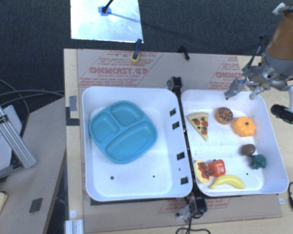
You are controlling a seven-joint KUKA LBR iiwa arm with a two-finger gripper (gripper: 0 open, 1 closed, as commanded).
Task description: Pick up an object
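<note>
My gripper (244, 92) hangs over the far edge of the right bin (273, 155), its two grey fingers spread apart with nothing between them. Below it in that bin lie a chocolate doughnut (224, 115), an orange pumpkin (244, 126) and a pizza slice (200, 124). Nearer the front are a brown lump (248, 149), a green broccoli piece (257, 162), a red pepper (216, 167) on a small pizza piece, and a yellow banana (227, 182).
The left bin (136, 184) holds a blue divided plate (122, 131). A black divider with clips (181, 130) runs between the bins. A shiny metal sheet (105, 13) lies beyond the bench.
</note>
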